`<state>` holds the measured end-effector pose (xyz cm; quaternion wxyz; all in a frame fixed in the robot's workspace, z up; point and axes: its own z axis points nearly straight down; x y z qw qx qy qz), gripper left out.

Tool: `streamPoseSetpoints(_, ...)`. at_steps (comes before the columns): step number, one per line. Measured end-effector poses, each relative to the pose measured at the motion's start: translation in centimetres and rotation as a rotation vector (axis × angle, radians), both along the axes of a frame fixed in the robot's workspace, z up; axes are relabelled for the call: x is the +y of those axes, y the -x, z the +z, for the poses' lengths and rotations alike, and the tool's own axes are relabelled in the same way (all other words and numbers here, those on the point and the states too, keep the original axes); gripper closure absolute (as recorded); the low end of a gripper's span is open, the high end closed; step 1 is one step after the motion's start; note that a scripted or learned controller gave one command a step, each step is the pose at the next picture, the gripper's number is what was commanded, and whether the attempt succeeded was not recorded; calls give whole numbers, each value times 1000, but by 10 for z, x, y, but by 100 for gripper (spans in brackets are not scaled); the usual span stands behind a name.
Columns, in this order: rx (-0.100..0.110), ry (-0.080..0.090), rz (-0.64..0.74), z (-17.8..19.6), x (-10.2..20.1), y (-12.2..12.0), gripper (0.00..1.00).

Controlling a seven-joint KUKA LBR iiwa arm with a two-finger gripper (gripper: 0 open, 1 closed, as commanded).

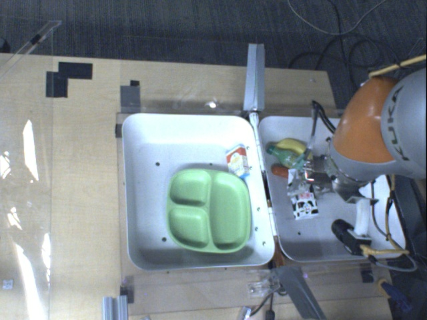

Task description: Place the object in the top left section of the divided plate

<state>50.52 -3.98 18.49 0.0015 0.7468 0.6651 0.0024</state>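
Bench (pixel 67 212) seen from above at a slant, bearing two shallow white bins side by side. The divided plate (pixel 230 212), pale green with rounded corners, lies flat in the left bin (pixel 143 179), toward that bin's near right part. It has three hollows: two small ones on its left half and one large one on its right half. The top left section (pixel 190 187) is the farther of the two small hollows.

A small packet (pixel 237 160), white with red and blue print, lies off the plate on the bin floor, touching the plate's far right rim.

The right bin (pixel 313 242) lies just right of the plate, beyond the wall between the bins. The arm (pixel 373 129), grey with an orange band, reaches over it from the plate's right. The gripper (pixel 304 177) hangs low in this bin, well right of the plate and level with its far half. Whether the gripper is wide, narrow or holding anything cannot be told.

Three loose things lie close to the gripper, all apart from the plate:
- A yellow-green object (pixel 288 149) lies on the gripper's far side.
- A small red object (pixel 280 171) lies between the gripper and the plate.
- A black-and-white patterned piece (pixel 305 207) lies just on the gripper's near side; contact with the gripper cannot be told.
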Motion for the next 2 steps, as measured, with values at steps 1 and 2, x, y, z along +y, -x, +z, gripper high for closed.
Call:
streamPoseSetpoints(1,2,4,68,-1,46,18,100)
streamPoseSetpoints(2,0,1,123,28,118,15,100)
